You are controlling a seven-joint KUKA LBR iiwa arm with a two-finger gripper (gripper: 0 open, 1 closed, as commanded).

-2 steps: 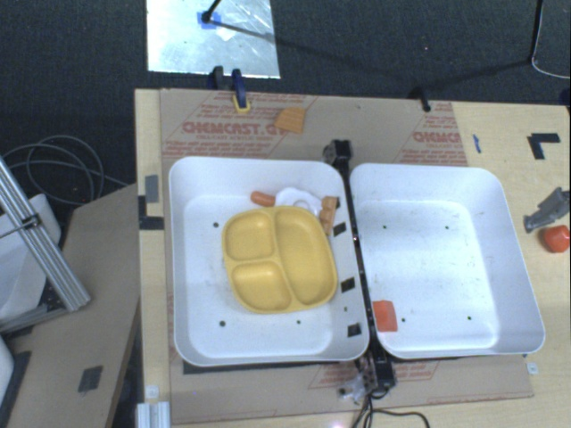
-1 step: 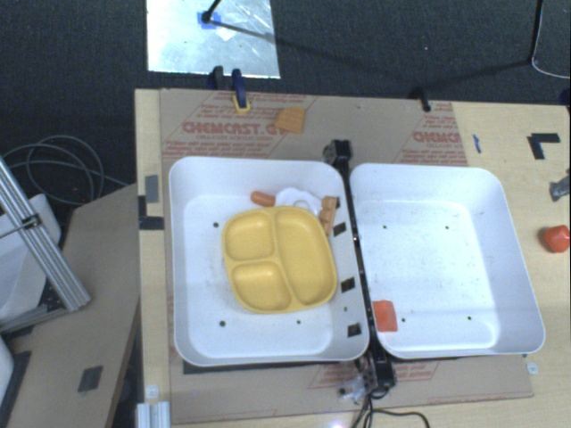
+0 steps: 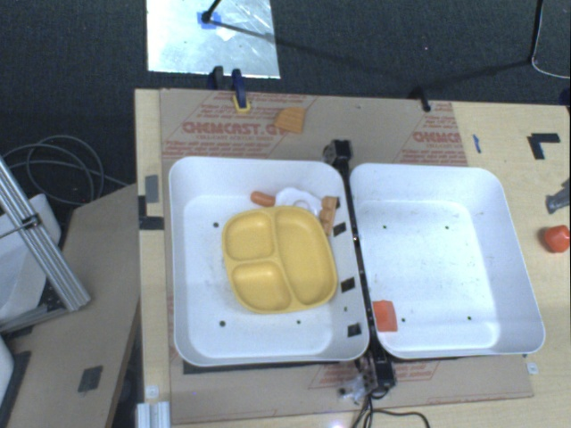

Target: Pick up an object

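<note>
Gripper (image 3: 559, 196): a grey sliver at the frame edge, far right of the yellow divided plate (image 3: 278, 259). Whether it is open or closed: cannot tell. Nothing seen held.

Just below the gripper, a small orange-red piece (image 3: 555, 237) sits over the bare surface (image 3: 535, 163), outside both bins.

Right bin (image 3: 500, 194): right of the plate, across the divider. One red-orange block (image 3: 384, 316) sits in its near-left corner, just right of and below the plate.

Left bin (image 3: 192, 239): holds the plate, three compartments, lying flat and turned slightly. Candidate objects are crowded behind it:
- orange sausage-shaped item (image 3: 263, 199), just beyond the plate's far edge
- white item (image 3: 294, 199), beside the sausage, touching or partly under the plate rim
- tan block (image 3: 328, 210), at the plate's far-right corner, near the divider

The plate covers most of the bin floor. Black clips (image 3: 348, 285) line the seam between the bins, right of the plate.

Surface: light wood, with printed cardboard (image 3: 223, 125) under the bins. A tan scrap (image 3: 290, 119) and a blue-and-yellow clamp (image 3: 239, 92) lie beyond the plate.

Room: dark carpet (image 3: 71, 43), a shiny sheet (image 3: 212, 25) farther back, looped cables (image 3: 53, 163) and an aluminium rail (image 3: 40, 243) left of the plate.
</note>
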